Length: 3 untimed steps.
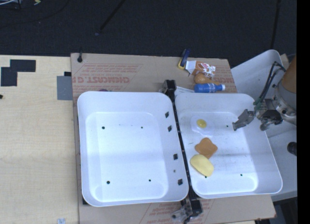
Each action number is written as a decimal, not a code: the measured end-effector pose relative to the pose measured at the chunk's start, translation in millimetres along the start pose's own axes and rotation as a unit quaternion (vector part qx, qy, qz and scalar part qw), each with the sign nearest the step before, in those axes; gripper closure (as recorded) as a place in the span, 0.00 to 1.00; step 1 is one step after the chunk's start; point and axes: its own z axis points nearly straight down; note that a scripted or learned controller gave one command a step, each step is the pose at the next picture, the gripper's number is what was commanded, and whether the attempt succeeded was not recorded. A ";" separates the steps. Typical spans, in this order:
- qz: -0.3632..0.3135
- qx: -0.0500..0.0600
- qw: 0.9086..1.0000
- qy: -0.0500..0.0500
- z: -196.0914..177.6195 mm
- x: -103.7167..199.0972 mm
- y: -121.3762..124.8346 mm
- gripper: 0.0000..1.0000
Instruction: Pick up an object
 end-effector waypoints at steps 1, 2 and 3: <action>-0.003 0.001 1.000 0.001 146.5 79.1 14.7 0.00; 0.001 0.001 1.000 0.000 129.8 74.0 14.9 1.00; -0.006 -0.008 1.000 0.002 34.6 178.9 99.0 1.00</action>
